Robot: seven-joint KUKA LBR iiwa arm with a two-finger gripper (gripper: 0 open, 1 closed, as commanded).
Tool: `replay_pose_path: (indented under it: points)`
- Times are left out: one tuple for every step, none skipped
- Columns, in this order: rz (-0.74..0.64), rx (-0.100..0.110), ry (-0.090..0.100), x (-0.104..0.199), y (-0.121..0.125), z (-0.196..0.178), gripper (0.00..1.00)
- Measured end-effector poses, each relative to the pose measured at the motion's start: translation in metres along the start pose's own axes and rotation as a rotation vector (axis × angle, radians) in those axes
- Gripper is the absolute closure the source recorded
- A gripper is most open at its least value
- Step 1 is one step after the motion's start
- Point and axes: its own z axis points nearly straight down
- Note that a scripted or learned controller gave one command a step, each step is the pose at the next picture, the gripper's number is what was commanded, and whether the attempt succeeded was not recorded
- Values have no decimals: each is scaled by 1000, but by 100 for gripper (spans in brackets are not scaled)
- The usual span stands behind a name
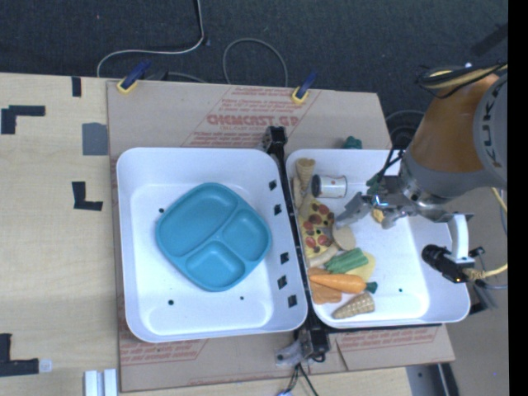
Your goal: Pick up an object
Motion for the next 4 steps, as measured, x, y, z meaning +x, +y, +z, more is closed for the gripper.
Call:
replay_pose_path:
  points:
    - [-3, -2, 0, 14, 59, 38, 0]
    - [5, -3, -6, 11, 93, 98, 0]
    - [11, 58, -4, 3, 122, 114, 0]
    - [14, 45, -10, 6, 118, 114, 0]
